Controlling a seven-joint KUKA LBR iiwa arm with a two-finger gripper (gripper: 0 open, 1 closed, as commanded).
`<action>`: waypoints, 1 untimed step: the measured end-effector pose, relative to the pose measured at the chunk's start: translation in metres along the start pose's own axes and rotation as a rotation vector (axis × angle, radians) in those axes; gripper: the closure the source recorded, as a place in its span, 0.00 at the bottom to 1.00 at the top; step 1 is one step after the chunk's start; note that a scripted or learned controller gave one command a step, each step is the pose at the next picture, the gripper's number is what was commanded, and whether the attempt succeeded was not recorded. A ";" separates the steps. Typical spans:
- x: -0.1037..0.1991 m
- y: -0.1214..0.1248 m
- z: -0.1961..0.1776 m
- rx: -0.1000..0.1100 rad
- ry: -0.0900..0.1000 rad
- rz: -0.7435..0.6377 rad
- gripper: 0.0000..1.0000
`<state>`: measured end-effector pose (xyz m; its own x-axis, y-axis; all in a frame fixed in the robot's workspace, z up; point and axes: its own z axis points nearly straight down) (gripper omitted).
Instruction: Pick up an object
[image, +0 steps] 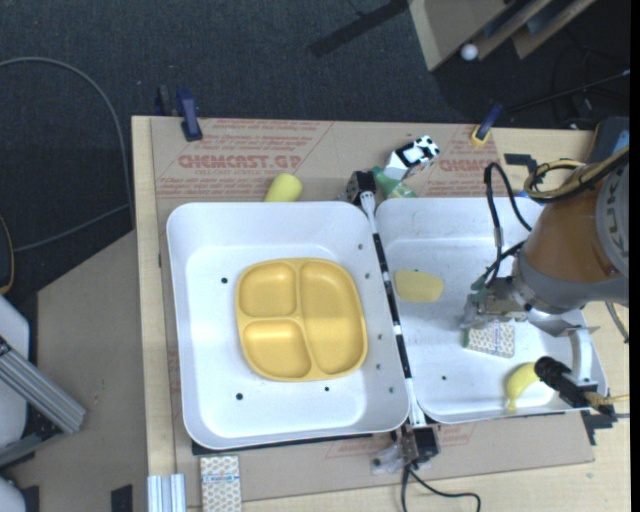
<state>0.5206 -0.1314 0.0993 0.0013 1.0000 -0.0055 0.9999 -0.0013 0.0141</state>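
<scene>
Two shallow white bins are sitting side by side on the tabletop (150, 300), and the robot's hand (490, 312) is hanging low in the right bin (440, 230), right over a small flat speckled packet (492, 339). It looks like the reaching step, not yet the grab. I cannot tell if the hand is apart or together. Next it likely needs to drop straight down and pinch. The packet is lying flat, near the bin's right side, its long side tilting a bit toward the front.
</scene>
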 end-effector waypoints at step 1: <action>0.000 0.001 -0.010 -0.002 -0.001 0.000 1.00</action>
<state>0.5211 -0.1313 0.1092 0.0014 1.0000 -0.0066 0.9999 -0.0013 0.0162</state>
